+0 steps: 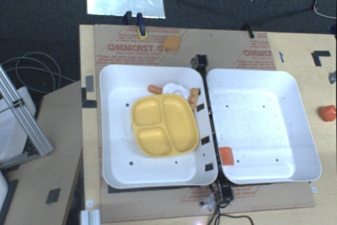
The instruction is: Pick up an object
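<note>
A yellow divided plate [164, 126] lies in the left white bin [118, 166]. Behind it sit a small orange sausage-shaped piece [155, 89], a white cup-like object [175, 90] and a tan block [194, 97] by the bin's right wall. An orange-red block [226, 155] rests in the near left corner of the right white bin [295, 166].
A tan piece [171, 42] lies on the cardboard behind the bins, and a red object [328, 113] sits on the bench at the far right. Black clips [200, 61] join the bins along the middle. A metal frame [21, 116] stands at the left.
</note>
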Tool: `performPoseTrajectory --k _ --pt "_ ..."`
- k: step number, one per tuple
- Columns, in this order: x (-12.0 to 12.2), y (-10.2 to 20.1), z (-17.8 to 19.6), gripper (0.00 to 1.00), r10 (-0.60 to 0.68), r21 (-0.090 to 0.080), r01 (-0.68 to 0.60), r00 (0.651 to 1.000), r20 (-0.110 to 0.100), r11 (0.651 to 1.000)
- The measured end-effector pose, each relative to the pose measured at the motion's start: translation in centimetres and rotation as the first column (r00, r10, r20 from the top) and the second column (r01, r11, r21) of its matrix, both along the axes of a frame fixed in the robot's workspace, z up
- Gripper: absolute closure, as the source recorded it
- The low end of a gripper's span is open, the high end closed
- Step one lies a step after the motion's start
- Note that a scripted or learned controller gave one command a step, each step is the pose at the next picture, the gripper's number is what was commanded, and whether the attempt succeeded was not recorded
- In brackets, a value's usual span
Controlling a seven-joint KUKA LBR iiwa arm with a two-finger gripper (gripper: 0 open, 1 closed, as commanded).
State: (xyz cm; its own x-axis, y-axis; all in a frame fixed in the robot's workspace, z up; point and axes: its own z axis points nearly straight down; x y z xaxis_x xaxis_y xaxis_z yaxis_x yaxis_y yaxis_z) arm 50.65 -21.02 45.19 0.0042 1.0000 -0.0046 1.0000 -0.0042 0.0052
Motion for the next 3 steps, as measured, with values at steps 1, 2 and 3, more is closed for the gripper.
performPoseTrajectory --k 1,2,3 --pt "-2.1 0.4 -4.8 0.0 0.004 0.004 -0.004 1.0 -0.006 1.0" --pt "-2.0 9.0 -14.5 0.0 0.015 0.01 -0.015 1.0 -0.012 1.0" --pt "-0.3 15.0 -20.1 0.0 0.013 0.008 -0.013 1.0 -0.009 1.0"
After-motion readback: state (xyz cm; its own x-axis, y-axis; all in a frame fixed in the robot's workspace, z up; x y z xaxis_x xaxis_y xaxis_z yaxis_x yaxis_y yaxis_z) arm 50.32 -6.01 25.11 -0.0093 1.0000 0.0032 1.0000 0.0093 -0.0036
